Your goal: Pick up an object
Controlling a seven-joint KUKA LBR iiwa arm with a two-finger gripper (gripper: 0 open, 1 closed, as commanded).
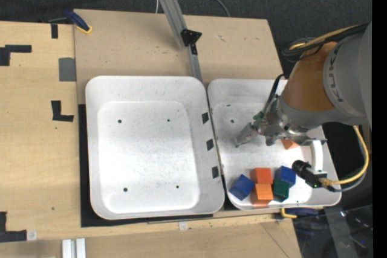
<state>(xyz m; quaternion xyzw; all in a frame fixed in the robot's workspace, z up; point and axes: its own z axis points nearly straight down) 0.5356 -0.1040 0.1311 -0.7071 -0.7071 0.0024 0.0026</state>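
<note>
My gripper [255, 140] hangs over the middle of the right bin [242, 86], its two grey fingers spread open with only bare bin floor between them. Several blocks cluster at the bin's near edge, below the gripper: a blue block [241, 186], two orange blocks [262, 175] [263, 192], a second blue block [286, 176] and a green block [280, 191]. Another orange block [289, 144] peeks out just right of the gripper, partly hidden by the wrist.
The left bin [145, 148] lies beside the right one. A slanted metal pole [172, 3] crosses the back of the bench. A blue clamp [79, 21] sits at the back left corner. A yellow cable [357, 173] loops by the arm.
</note>
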